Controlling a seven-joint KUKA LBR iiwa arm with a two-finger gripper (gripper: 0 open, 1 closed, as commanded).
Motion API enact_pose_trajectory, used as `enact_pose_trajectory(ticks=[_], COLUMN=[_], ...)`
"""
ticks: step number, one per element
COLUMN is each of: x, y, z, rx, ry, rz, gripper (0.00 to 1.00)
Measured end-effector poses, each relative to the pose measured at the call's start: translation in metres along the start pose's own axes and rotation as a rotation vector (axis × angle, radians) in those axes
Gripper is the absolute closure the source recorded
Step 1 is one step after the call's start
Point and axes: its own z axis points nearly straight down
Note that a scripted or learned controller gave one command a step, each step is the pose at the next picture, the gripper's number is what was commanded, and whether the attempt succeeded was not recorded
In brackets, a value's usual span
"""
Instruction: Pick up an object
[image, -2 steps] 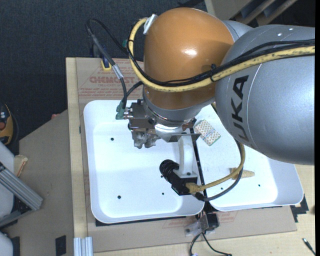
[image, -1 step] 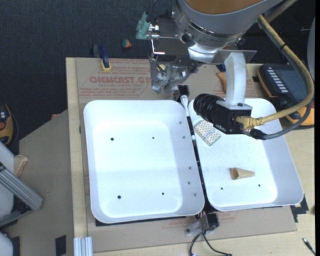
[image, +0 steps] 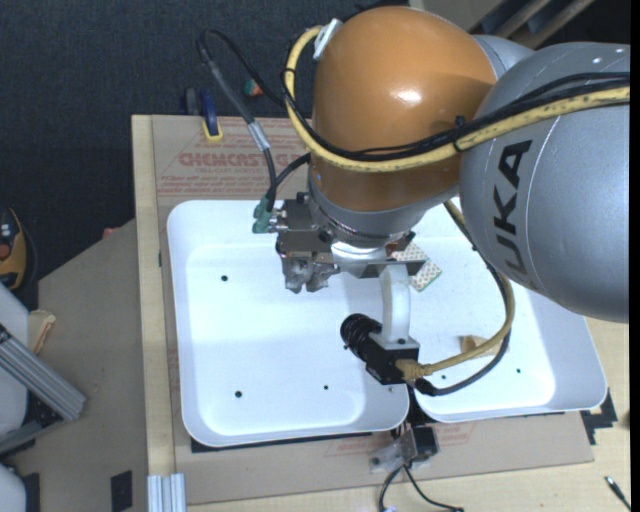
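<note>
My gripper (image: 305, 272) hangs low over the upper middle of the left white bin (image: 230, 340), pointing down at bare bin floor. Nothing shows beneath it or beside its tip. A small white piece with a dotted pattern (image: 421, 268) lies near the ridge between the two bins, to the right of the gripper and partly hidden under the wrist. The orange band and grey body of the arm cover much of the right bin (image: 545, 375).
A white bracket with a black unit (image: 378, 352) and a yellow cable hangs from the wrist over the bins' shared ridge. The bins rest on a brown board (image: 160, 200). A blue and yellow clamp (image: 209, 115) sits at the board's far edge.
</note>
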Motion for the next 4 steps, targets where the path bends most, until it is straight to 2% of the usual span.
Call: enact_pose_trajectory(ticks=[1, 2, 3, 4], x=[0.005, 0.018, 0.017, 0.018], y=[-0.001, -0.001, 0.048, -0.002], z=[-0.193, -0.078, -0.139, -0.013], rx=[-0.037, -0.005, -0.027, -0.002], ry=[0.018, 0.003, 0.011, 0.002], rz=[-0.005, -0.003, -0.001, -0.004], gripper=[1.0, 1.0, 1.0, 1.0])
